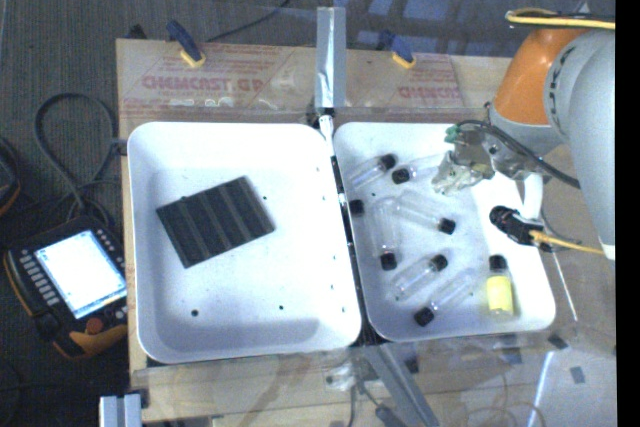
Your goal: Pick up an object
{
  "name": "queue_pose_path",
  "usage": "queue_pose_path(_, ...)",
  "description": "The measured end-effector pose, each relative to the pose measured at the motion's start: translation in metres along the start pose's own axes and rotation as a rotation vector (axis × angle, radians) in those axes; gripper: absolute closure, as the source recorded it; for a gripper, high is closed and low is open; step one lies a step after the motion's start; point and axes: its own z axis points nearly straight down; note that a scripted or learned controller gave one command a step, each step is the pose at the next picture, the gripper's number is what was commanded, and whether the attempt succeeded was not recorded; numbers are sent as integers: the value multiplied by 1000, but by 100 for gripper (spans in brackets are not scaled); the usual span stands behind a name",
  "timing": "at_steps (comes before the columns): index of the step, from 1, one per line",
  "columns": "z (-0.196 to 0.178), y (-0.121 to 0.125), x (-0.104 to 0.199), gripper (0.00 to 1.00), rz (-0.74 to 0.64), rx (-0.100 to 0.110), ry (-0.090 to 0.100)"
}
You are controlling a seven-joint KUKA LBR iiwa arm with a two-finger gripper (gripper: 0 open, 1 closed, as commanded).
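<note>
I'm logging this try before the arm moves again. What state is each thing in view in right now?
gripper: over the right bin's far side, among the vials; grip unclear
clear vials: black-capped, lying scattered on their sides in the right bin
yellow vial: lying near the right bin's near right corner
black ribbed tray: lying flat, askew, in the left bin
handheld screen: lit

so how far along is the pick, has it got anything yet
Nothing looks picked. The hand hangs over the right bin near its far side, above the clear vials. The yellow bottle lies in the bin. The black ridged block lies in the left bin. Grasping and lifting remain.
</note>
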Motion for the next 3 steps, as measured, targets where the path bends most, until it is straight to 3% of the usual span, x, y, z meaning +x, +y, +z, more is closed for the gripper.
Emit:
queue_pose_path(1, -148, 37, -23, 0, -89, -4, -3)
queue_pose_path(2, -23, 36, 32, 0, -288, -3, -1)
queue_pose_path(3, -153, 49, -17, 0, -242, -7, -3)
